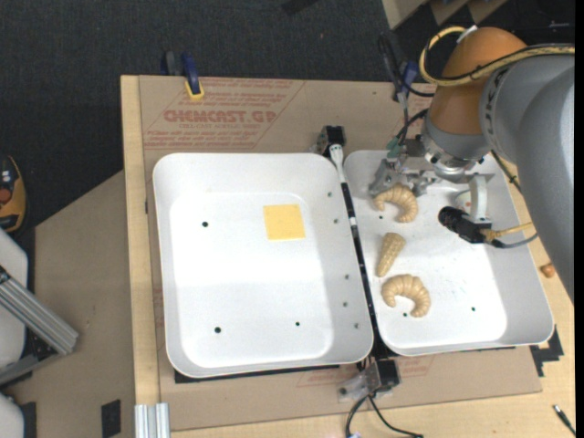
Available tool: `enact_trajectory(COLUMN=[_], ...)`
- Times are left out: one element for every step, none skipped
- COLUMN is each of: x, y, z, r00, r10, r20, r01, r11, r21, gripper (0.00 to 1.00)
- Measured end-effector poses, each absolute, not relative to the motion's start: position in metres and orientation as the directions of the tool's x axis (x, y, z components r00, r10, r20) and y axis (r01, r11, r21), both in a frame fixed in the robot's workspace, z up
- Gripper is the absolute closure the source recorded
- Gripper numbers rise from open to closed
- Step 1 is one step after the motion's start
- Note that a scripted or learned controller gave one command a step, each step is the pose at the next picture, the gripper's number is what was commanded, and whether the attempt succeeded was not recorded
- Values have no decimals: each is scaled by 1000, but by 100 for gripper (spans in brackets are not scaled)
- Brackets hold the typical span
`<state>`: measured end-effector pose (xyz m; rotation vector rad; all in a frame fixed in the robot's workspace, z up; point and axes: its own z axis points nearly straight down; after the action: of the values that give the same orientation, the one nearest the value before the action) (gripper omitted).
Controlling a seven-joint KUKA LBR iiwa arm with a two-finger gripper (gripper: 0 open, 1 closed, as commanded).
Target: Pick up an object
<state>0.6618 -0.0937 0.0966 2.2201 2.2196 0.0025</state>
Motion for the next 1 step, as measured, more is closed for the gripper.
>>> enact_trajectory(x=[669], y=[-22], z=[192], r00=[-9], r10=[1000], r20=[2], r01=[1000], r11=[9], r21=[12], gripper=[100])
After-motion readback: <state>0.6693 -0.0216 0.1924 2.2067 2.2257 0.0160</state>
